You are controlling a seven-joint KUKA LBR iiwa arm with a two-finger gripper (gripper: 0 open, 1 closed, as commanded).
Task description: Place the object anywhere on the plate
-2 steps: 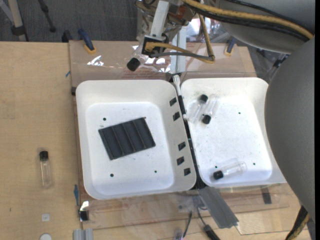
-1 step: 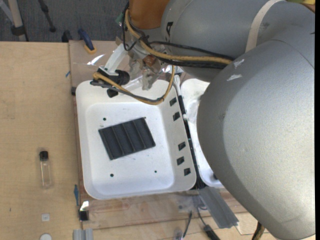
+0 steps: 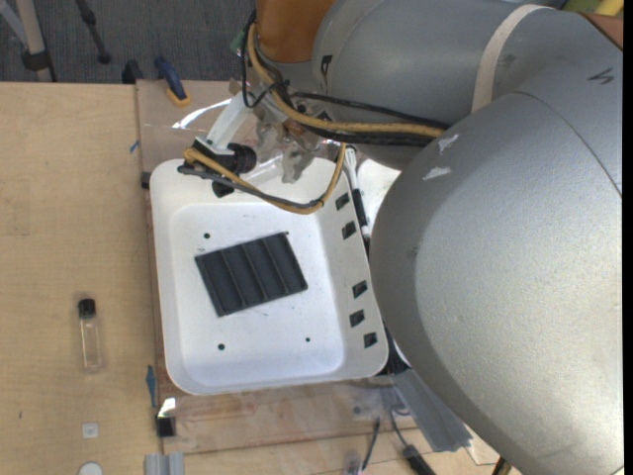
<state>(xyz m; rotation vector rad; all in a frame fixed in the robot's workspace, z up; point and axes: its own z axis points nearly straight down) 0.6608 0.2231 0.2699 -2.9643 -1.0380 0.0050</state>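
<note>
Nearest the lens: grey arm (image 3: 514,265), bulky, covering the right half of the camera view; orange band (image 3: 287,13) at top centre.

Pincer (image 3: 289,158): hanging over the far rim of the white bin (image 3: 297,339), amid yellow and black cables (image 3: 297,201). State cannot be told: tip hidden by cabling and brackets. Nothing seen to be gripped.

Task's thing, by judgement: dark ribbed slab (image 3: 250,272), rectangular, lying flat on the bin floor, left of centre, turned askew to the bin walls, well apart from the pincer.

Handling, judged: stiff, probably light moulded plastic or rubber; not fragile; grooved top likely to give some grip, smooth edges less so. Low profile against the floor, so little to pinch from above. Best hold: across the short width, on the two long edges, near the middle for balance. Risk: tips skidding on the bin floor, or slab tilting if taken at a corner.

Elsewhere on the tabletop (image 3: 59,186): small clear vial (image 3: 89,334), lying left of the bin, not touching it.
</note>
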